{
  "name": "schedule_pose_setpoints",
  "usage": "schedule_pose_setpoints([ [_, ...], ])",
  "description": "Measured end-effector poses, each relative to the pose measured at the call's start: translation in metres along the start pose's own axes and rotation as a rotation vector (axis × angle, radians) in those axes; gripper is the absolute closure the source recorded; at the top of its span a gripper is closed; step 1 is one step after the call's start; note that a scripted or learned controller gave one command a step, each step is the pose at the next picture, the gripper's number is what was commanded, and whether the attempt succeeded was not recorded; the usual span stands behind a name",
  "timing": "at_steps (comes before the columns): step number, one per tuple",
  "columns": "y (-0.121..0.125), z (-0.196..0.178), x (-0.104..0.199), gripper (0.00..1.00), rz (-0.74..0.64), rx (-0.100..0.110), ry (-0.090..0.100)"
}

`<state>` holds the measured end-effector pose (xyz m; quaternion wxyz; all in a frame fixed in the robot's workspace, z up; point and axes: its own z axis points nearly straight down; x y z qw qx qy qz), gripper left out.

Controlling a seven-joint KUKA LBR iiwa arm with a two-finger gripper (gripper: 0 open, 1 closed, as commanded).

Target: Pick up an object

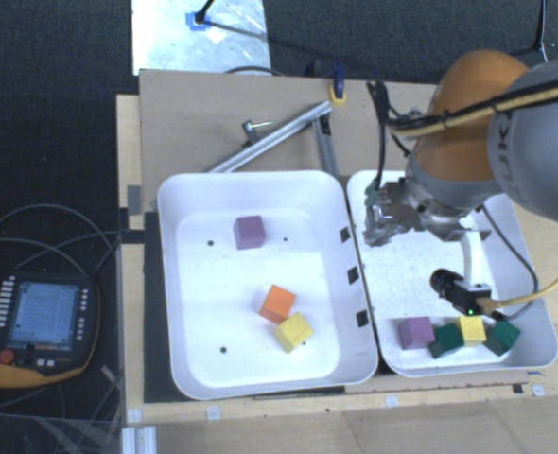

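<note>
Blocks lie in both bins; the left bin (pixel 180 253) has a purple block (pixel 249 232) toward its far side, and nearer the front an orange block (pixel 277 303) with a yellow block (pixel 294 332) just beside it, the two touching or almost touching at a corner; the right bin (pixel 542 348) has a cluster along its front edge: a second purple block (pixel 415 332), a dark green block (pixel 444 340) just beside it, a small yellow block (pixel 472 328) next to that, and another green block (pixel 502 336) at the right end, all close together and some touching.

The arm (pixel 506 130) reaches in from the right over the right bin, its orange band bulging above the wrist; the gripper (pixel 383 218) hangs over the far left part of that bin, well apart from the cluster of blocks; how far its fingers are spread I cannot tell, and no block is seen between them; a black fitting with a small green light (pixel 468 300) sits just behind the yellow block in the cluster.

On the floor to the left of the bench lies a handheld control pad (pixel 35 324) with a lit screen and rows of buttons; its writing is too small to read; part of some lettering shows on the grey arm near the right edge, but it cannot be read either; a metal bar (pixel 270 138) lies slanted behind the left bin.
</note>
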<state>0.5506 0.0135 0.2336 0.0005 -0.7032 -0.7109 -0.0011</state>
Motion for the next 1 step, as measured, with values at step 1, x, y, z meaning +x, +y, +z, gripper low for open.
schedule_pose_setpoints([
  [1,0.0068,-0.0003,0.0645,1.00,-0.002,-0.001,0.001],
])
